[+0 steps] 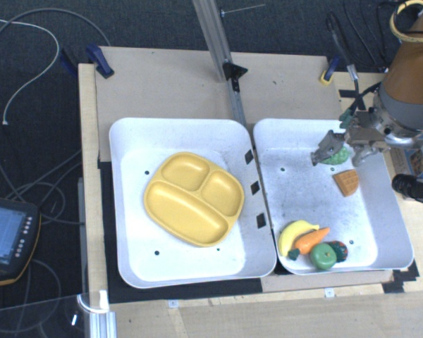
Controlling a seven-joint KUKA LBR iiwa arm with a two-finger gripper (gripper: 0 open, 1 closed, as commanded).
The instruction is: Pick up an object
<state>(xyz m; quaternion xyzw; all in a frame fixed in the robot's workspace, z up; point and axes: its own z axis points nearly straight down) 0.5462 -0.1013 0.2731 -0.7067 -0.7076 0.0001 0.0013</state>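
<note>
The gripper point(336, 153) is at the upper right of the frame, over the right bin point(296, 189). Its fingers are spread, and a green object point(336, 157) lies between them; I cannot tell if they press it. An orange wedge point(346, 182) lies just below. A banana point(294, 234), a carrot point(312, 239) and a green apple point(324, 256) lie at the lower edge. A yellow plate point(194, 198) sits in the left bin point(127, 210).

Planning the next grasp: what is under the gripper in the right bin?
A green object shows beneath the gripper, partly covered by it, so I cannot identify it. An orange-brown wedge lies just beside it.
</note>
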